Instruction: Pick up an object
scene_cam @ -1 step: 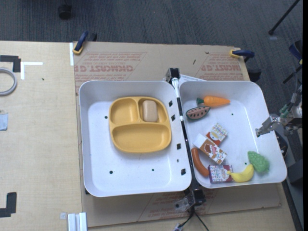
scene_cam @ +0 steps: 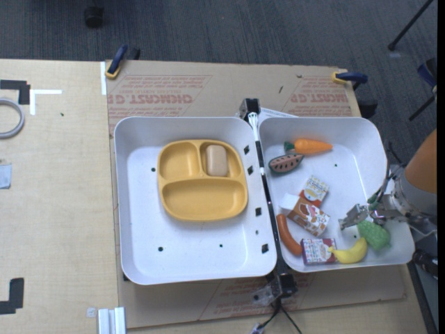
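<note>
Just beside gripper [scene_cam: 356, 216]: green toy [scene_cam: 376, 236], banana [scene_cam: 351, 252].

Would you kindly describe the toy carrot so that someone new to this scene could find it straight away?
Start at the right-hand white bin, the one crowded with small toys. Go to its far edge, near the top of the view, where the carrot lies on its side just above a brown, fish-like toy. It is the only bright orange tapered piece with a green leafy tip.
</note>
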`<state>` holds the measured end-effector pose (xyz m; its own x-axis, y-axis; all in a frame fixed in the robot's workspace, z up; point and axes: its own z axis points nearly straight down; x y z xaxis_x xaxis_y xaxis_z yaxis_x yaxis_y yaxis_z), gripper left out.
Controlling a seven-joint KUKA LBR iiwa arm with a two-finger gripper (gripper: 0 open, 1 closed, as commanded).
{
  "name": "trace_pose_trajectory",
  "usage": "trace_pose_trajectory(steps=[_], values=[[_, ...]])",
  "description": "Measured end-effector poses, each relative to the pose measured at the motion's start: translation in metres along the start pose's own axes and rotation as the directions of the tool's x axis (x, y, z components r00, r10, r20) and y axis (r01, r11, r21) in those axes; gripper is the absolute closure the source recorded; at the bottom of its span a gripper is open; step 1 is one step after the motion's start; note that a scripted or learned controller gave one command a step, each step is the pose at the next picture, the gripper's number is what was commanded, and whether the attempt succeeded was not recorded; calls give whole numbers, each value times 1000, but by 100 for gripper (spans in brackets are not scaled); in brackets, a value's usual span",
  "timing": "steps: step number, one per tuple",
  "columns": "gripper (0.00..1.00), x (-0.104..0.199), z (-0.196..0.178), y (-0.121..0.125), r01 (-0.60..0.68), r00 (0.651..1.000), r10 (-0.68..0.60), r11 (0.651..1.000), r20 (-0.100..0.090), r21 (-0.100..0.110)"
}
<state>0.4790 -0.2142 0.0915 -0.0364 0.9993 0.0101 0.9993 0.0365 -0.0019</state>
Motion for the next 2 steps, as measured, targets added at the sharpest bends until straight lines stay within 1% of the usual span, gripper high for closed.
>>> trace_pose_trajectory(steps=[1, 2], values=[[100, -3, -10, 0, -5, 1000, 5, 1000, 8, -4], [100, 43, -122, 1, -15, 1000, 15, 1000, 11, -3]])
